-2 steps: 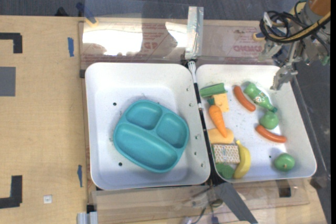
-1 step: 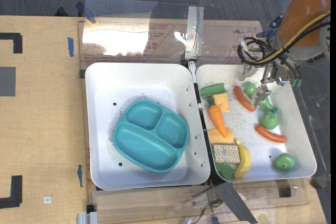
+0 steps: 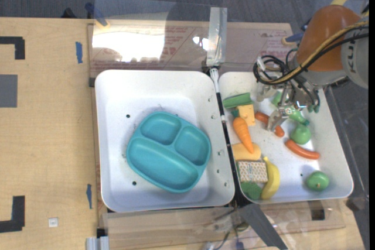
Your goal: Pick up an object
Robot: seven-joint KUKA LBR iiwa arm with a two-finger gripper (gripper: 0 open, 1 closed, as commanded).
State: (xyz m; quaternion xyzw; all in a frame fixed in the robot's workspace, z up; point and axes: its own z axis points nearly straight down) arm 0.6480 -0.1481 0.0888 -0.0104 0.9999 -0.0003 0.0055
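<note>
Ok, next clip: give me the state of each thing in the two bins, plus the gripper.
Gripper: low in the right bin among the toy food.
Teal plate: upright in the left bin, nothing on it.
Carrot: lying flat.
Banana: lying beside the sandwich.
Green apple: resting apart, near corner.

Single fixed camera — mounted above the bench [image 3: 41, 126], angled down at a slant, taking in both white bins [image 3: 111, 91] — arm [image 3: 334, 38] entering from frame right.

Grey arm [image 3: 351, 64] with an orange band, looped black and yellow cables, metallic pincer [image 3: 285, 113]
</note>
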